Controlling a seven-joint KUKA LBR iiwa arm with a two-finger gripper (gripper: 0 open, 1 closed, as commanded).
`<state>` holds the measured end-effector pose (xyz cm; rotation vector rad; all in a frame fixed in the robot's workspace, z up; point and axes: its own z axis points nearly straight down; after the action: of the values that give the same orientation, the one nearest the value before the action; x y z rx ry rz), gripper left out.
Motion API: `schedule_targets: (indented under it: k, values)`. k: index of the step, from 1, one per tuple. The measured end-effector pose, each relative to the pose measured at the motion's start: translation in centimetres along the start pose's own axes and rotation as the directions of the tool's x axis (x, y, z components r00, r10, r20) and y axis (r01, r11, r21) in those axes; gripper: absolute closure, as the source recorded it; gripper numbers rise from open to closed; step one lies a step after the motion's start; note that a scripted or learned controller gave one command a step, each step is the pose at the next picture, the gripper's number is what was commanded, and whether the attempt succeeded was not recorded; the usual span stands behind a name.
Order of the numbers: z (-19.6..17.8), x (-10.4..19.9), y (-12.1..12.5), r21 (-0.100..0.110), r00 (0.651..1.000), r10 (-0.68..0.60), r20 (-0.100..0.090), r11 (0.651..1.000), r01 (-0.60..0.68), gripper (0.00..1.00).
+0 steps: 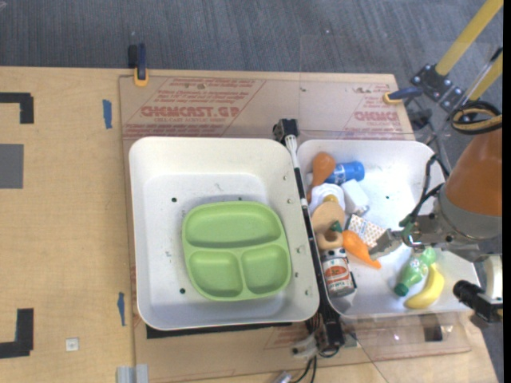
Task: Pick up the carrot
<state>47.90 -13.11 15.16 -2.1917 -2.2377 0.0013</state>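
A light wooden tabletop [64, 238] fills most of the view, with dark grey carpet beyond its far edge and black tape marks near its left side. A brown cardboard sheet printed with red lettering [192, 106] lies under two shallow white bins set side by side. The left bin [152, 214] holds a green divided tray [237, 250] with three compartments. The right bin [399, 162] holds a jumble of small things: a blue bottle [348, 171] near its far wall, an orange-brown rounded item [322, 166] just beside that, a can with a red label [338, 274] near the dividing edge, a green bottle [412, 275] and a yellow banana [426, 289] close together toward the near right.

The grey arm with its orange band [479, 174] reaches in from the right. The pincer [388, 243] sits low in the right bin, and whether its fingers are open or closed cannot be told from this angle. The carrot [358, 248] lies in the middle of the right bin, tilted with its tip toward the near right, just left of the pincer; whether they touch cannot be told. It is just beyond the can.
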Motion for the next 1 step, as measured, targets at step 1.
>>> schedule_targets:
  k: [1]
  values:
    - [5.66, 2.71, 1.57, -0.013, 1.000, 0.010, 0.009, 1.000, -0.010, 0.00]
